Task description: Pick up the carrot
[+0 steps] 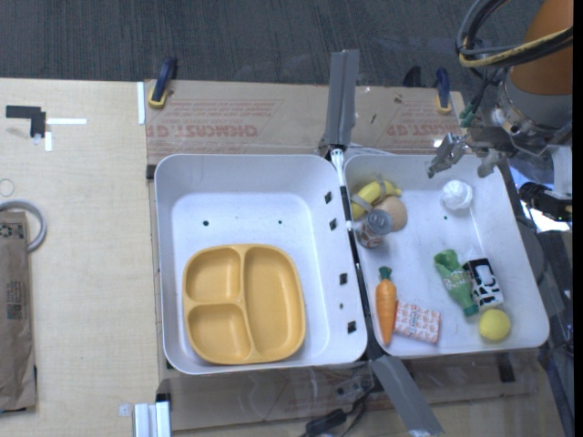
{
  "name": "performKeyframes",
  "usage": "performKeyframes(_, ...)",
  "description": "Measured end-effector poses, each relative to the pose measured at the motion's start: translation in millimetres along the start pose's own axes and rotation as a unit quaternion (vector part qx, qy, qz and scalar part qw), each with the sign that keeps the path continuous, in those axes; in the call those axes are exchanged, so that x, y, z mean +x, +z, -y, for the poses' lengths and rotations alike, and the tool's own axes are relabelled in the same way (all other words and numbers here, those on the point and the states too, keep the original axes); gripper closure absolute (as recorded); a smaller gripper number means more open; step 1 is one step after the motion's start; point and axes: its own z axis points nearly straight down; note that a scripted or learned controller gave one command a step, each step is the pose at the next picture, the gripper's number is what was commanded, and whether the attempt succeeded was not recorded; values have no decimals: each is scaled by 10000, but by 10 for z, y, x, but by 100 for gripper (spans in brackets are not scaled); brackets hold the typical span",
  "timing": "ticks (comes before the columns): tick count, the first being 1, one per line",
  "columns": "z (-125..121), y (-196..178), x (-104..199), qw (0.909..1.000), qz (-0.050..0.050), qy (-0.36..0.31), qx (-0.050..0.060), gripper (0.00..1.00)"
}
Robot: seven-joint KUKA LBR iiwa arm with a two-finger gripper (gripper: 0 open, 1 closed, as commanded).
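A grey arm with an orange band reaches in from the right, its gripper (466, 156) hanging over the far right corner of the right-hand bin (519, 244), fingers spread apart with nothing between them; the carrot (386, 306) lies well apart from it, at the near left side of that same bin, close against the dividing wall, its green top pointing away from the near edge and its orange tip toward it; a small pink and white packet (417, 322) rests just beside the carrot on its right; farther right sit a green item (452, 275), a black and white carton (484, 283) and a yellow lemon (495, 325) near the bin's near right corner; toward the far left of the bin cluster a yellow banana (375, 192), a tan rounded item (390, 213) and a small jar-like thing (371, 230) too blurred to identify; a white crumpled object (456, 195) lies just below the gripper; the left-hand bin (237, 180) carries a yellow divided plate (244, 303) with three compartments.
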Motion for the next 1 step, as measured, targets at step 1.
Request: performKeyframes(1,391,1166,229,9998,30,-157,-78,0)
